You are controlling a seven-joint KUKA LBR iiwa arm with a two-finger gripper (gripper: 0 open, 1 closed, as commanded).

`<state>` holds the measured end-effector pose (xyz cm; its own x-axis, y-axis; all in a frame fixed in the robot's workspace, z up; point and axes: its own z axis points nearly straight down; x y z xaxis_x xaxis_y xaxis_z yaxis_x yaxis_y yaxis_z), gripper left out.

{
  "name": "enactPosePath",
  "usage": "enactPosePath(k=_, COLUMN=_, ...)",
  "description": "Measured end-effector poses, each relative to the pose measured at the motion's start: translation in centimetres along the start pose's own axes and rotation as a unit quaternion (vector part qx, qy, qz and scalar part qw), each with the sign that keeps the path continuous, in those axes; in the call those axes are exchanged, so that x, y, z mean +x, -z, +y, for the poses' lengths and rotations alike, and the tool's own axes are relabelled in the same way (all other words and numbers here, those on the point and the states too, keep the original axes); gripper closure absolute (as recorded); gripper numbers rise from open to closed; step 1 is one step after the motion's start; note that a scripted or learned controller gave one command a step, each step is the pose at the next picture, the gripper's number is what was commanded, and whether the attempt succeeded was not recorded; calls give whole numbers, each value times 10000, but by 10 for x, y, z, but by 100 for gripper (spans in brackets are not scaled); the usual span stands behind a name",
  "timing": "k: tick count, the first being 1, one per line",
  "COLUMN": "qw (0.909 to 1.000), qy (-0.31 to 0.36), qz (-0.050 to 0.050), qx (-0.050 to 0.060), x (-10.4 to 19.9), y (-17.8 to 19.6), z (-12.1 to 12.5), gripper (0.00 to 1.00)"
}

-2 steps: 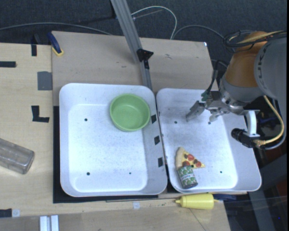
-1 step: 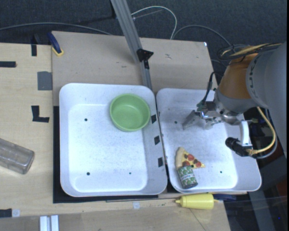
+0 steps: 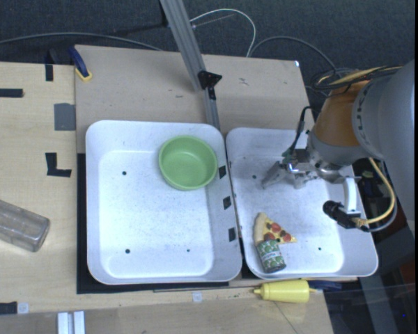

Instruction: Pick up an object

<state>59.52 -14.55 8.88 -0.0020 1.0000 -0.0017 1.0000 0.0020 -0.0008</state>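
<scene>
Although my gripper point(image 3: 282, 174) hangs over the right bin point(image 3: 334, 256), fingers spread and holding nothing, I judge the pick unstarted: pizza slice point(image 3: 272, 229) and can point(image 3: 271, 255) lie nearby, untouched.

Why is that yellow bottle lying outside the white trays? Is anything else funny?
The yellow bottle lies on its side on the bench, just past the right bin's near edge, so it looks dropped or left out. In that bin a small can is tipped over against a pizza slice toy. The green bowl sits upright.
</scene>
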Motion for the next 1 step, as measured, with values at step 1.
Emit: enactPosePath(k=1, qw=10000, qy=7, qz=5, qx=2, x=1, y=10, z=0, gripper=100)
